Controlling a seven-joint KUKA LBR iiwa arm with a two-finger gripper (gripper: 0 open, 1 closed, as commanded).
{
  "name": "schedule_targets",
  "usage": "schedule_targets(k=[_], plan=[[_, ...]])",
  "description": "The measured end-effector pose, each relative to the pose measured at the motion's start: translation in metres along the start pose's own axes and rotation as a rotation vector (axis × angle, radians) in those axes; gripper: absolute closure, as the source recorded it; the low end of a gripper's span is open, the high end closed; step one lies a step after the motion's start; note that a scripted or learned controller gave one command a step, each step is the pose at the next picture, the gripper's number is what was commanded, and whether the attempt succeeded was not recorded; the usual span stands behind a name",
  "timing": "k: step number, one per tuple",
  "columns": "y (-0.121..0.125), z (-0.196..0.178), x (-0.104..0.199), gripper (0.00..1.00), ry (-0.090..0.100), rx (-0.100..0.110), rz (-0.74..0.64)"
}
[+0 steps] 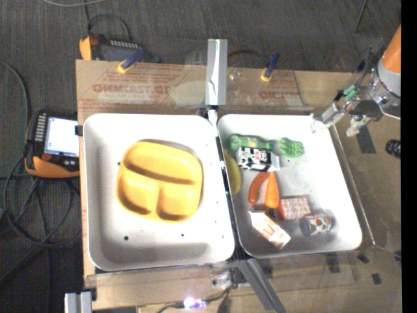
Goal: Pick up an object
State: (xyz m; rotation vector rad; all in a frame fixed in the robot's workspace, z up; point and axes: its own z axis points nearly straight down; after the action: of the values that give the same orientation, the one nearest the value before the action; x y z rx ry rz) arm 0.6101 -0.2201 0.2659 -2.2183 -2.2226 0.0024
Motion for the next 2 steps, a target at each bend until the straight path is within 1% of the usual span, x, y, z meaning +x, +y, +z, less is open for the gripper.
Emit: schedule_targets(k=[1,2], plan=[[0.006,0.110,0.054,0.00,0.000,0.002,0.062],[-0.041,0.176,0.090,0.00,-0.002,-0.011,0.096]])
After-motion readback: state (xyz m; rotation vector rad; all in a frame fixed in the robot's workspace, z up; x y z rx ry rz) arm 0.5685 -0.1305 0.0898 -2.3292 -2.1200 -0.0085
